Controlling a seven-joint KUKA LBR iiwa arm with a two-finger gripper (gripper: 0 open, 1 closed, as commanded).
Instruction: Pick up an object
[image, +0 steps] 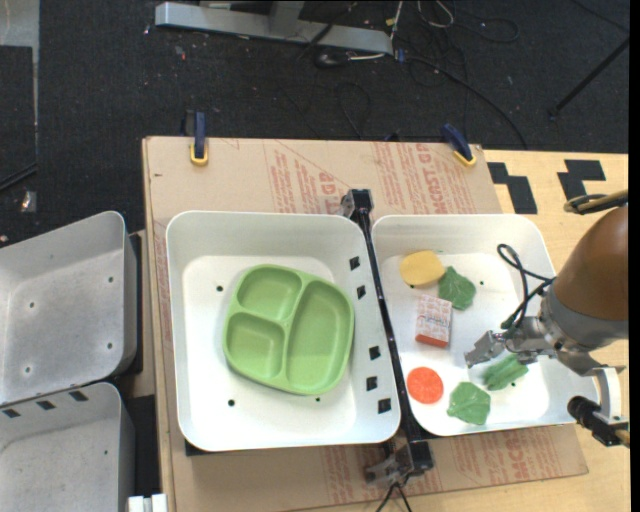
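Claw (497, 352) sits low in the right bin (532, 236), fingers closed around a green piece (506, 372) lying on the bin floor. That bin also holds a yellow lump (421, 267), a green leaf (457, 287), a red-and-white box (434, 322), a red disc (425, 384) and another green leaf (469, 403): six things. One green tray (289, 328), with three compartments, lies in the left bin (196, 240). Reaching in from the right, the arm (596, 280) bends down over the right bin's near corner.

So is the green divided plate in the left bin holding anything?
Empty: all three compartments of the green plate show bare green, and the toys lie in the right bin.
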